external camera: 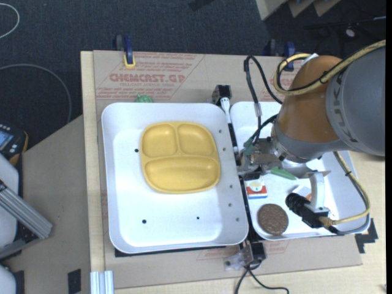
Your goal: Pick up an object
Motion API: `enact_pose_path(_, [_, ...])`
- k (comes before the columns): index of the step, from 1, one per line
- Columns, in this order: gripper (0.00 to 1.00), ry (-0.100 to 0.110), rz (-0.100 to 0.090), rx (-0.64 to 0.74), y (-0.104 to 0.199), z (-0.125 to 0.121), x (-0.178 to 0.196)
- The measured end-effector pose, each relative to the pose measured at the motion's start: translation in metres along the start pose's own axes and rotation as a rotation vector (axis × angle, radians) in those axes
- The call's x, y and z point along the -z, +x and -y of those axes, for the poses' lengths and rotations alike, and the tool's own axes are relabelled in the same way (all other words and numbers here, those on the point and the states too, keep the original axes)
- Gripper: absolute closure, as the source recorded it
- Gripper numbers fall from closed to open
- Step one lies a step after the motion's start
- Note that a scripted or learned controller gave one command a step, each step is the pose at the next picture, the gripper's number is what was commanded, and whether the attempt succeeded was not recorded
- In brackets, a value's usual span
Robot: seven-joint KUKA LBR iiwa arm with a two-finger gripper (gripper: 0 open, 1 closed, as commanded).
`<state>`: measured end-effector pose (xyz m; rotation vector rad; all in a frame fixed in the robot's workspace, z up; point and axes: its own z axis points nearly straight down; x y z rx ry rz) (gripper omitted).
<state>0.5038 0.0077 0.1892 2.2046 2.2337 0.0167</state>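
Lying in the bin (267,110) on the view's right, near its front-left corner, is a small red, white and blue packet (257,192). Just in front of the packet sits a round brown disc (272,218), close to but apart from it. A thin green item (283,174) pokes out from under the wrist, just behind and right of the packet.

The gripper (255,158) hangs low over this bin's left side, directly behind the packet; cannot tell if it is open or closed, and nothing is seen held in it. The arm (318,103), with its orange band and grey link, covers much of this bin.

The other white bin (122,182) holds a yellow three-compartment plate (180,157), lying flat toward the back. Both bins rest on a cardboard sheet (153,75) printed CHEMCAST.
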Motion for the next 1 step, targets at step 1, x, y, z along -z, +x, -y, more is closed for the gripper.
enact_pose_path(1, [1.0,0.002,0.002,-0.006,0.0398,0.0228,0.0811])
